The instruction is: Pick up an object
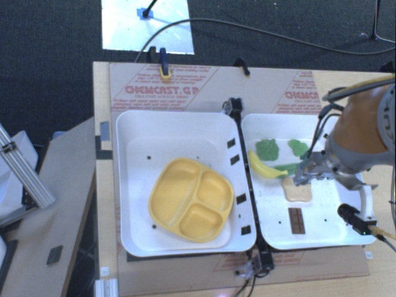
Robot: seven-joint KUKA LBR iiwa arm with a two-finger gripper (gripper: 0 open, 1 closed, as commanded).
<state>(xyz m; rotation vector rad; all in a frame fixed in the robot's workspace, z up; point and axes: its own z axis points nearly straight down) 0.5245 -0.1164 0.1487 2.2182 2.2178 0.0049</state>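
**End effector low over the toast in the right bin**

While the end effector (301,177) hangs low at centre right of the frame, whether it is released or clenched cannot be told. A toast piece (297,192) lies just below it, a banana (265,166) to its left, long axis slanting down-right. The arm (365,125) bends in from the right edge.

Red print reading "CHEMCAST GP" repeats on the protective sheet (185,88) covering the desk, clearest at upper centre; the smaller lines under it are illegible.
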